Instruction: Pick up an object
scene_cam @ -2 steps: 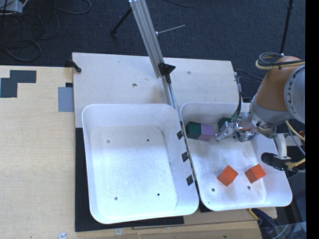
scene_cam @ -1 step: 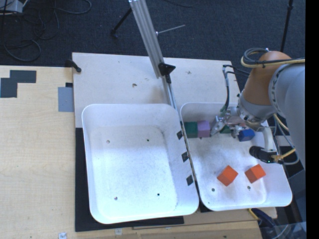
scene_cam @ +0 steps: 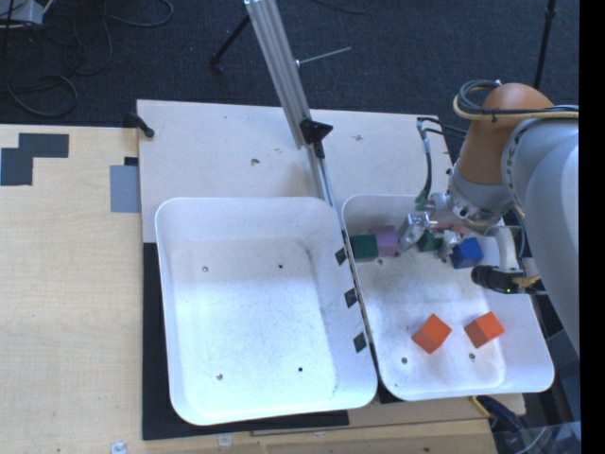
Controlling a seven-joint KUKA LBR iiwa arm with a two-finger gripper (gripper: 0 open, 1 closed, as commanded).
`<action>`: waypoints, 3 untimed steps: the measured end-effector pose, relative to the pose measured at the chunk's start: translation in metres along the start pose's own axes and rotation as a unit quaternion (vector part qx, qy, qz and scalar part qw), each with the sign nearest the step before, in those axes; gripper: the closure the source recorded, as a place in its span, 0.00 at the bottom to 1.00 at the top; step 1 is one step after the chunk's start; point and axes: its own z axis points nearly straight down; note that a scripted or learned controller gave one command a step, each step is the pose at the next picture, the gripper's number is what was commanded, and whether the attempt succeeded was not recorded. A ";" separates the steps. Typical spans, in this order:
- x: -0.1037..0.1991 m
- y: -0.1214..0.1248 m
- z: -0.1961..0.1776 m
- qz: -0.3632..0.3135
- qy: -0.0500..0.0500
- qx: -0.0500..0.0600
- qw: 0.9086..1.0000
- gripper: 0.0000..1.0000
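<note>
Purple block (scene_cam: 386, 242) looks like the likeliest target: far end of the right bin (scene_cam: 529, 372), green block (scene_cam: 363, 247) touching it on the side toward the divider. Hand (scene_cam: 417, 235) is low over that end, just beside the purple block on the arm's side. Can't tell if it's open or closed, too small and cluttered there.

Risks, as I judge them:
- green and purple sit flush, so a descent could land on the seam and shove both into the bin wall, no grasp
- blue block (scene_cam: 466, 253) and something dark green lie close under the wrist; could get knocked or grabbed by mistake
- corner is tight, the wall may foul the hand

Two orange blocks (scene_cam: 432, 333) (scene_cam: 484, 329) sit apart, well clear at the near end. Left bin (scene_cam: 180, 218) isn't involved.
</note>
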 end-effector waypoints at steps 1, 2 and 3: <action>0.000 -0.002 -0.009 -0.002 0.000 0.001 1.000 1.00; 0.019 -0.029 0.003 -0.006 0.002 -0.026 1.000 1.00; 0.019 -0.029 0.003 -0.006 0.003 -0.026 1.000 0.00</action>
